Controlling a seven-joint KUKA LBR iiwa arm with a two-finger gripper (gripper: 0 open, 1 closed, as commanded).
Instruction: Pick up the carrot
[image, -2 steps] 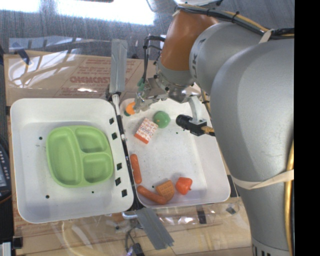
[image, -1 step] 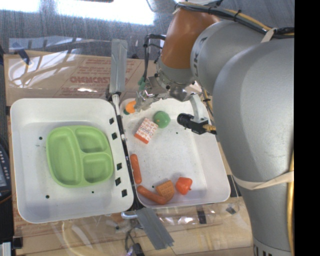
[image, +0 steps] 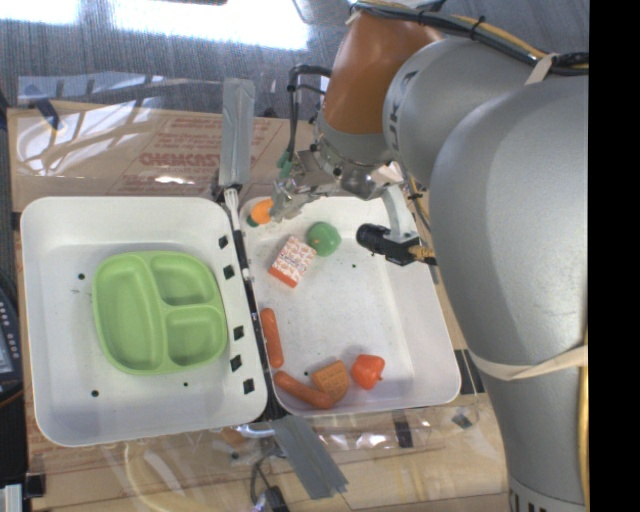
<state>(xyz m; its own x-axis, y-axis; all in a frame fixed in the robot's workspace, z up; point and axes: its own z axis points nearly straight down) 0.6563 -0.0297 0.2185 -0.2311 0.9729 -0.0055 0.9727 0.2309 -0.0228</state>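
Note:
The carrot (image: 271, 337) is a slim orange stick lying along the left wall of the right bin (image: 400, 300), pointing front to back. My gripper (image: 283, 197) hangs over the bin's far left corner, well behind the carrot. A small round orange thing (image: 260, 211) sits just to the gripper's left, close to it. Nothing shows as held by the gripper.
In the right bin lie a green ball (image: 322, 237), a red and white box (image: 292, 262), a darker orange stick (image: 303, 390), a tan block (image: 331, 378) and an orange-red pepper (image: 367, 371). A green divided plate (image: 160, 310) rests in the left bin (image: 60, 240).

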